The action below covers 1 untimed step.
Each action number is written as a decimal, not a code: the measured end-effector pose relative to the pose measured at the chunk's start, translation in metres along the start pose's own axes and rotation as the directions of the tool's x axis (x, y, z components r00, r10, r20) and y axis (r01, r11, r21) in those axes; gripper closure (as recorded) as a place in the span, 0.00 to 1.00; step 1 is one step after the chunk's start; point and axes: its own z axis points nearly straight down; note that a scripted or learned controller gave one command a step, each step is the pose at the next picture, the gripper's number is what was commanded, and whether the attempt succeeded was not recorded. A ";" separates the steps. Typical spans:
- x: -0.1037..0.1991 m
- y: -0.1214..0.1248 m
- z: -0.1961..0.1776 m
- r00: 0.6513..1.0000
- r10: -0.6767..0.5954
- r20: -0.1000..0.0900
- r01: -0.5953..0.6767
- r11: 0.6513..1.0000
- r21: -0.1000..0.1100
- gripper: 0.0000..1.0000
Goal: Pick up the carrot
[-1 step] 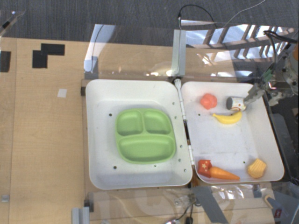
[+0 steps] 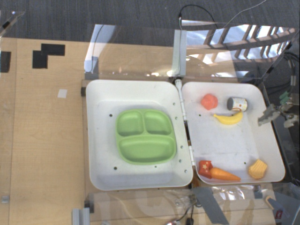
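Observation:
The orange carrot (image 2: 224,174) lies flat in the front left corner of the right bin (image 2: 234,144), its tip pointing right. Its thick end touches a small red toy food (image 2: 205,167). My gripper (image 2: 269,115) hangs at the right rim of that bin, well up and to the right of the carrot, with nothing seen in it.
The right bin also holds a red ball-like fruit (image 2: 209,101), a small can (image 2: 237,104), a yellow banana (image 2: 228,118) and a yellow-orange lump (image 2: 258,168) at the front right. A green divided plate (image 2: 145,136) sits in the left bin (image 2: 101,139).

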 end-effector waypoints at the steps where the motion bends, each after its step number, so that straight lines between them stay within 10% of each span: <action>1: 0.012 -0.022 0.041 0.998 0.058 0.000 -0.058 0.998 0.001 0.00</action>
